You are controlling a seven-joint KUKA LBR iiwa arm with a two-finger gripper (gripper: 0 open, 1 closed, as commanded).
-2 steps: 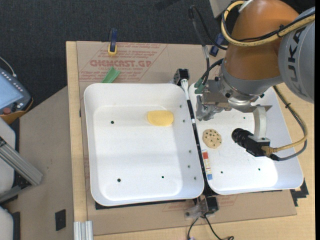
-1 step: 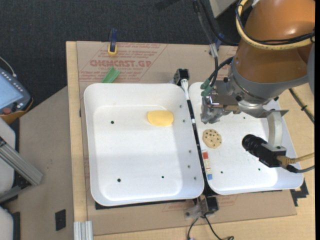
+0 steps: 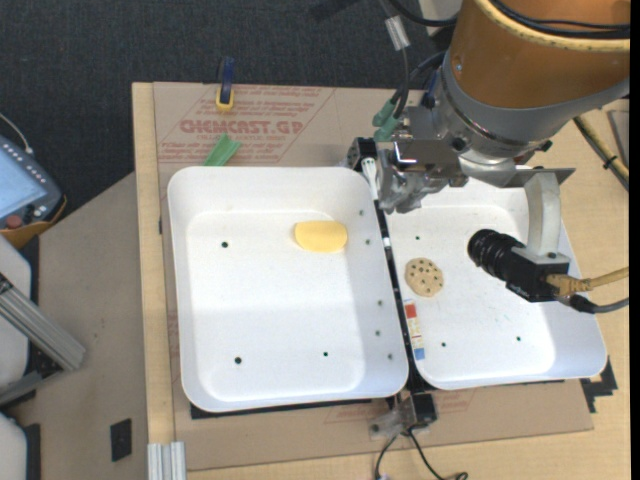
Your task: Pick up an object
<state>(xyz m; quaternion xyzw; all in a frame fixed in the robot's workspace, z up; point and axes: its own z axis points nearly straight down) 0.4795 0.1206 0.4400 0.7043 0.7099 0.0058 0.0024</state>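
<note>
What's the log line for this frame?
gripper: above seam, far end | cookie: right bin | yellow oval: left bin

Robot lab, industrial arm (image 3: pixel 540 58), white bins (image 3: pixel 200 298) on cardboard-covered bench (image 3: pixel 260 118)

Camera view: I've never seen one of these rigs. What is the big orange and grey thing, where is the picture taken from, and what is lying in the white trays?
The picture comes from one fixed camera above the bench, looking down at a slant. The big orange and grey thing is a robot arm reaching in from the right. Its jaws are at its lower end, over the far edge where the two trays meet, and I see no object in them.

The trays are two shallow white bins on a cardboard sheet. The left bin holds a yellow oval piece. The right bin holds a speckled brown disc, like a cookie, and a small red, white and blue strip near the wall between the bins. The arm's job is to pick one object up.
</note>
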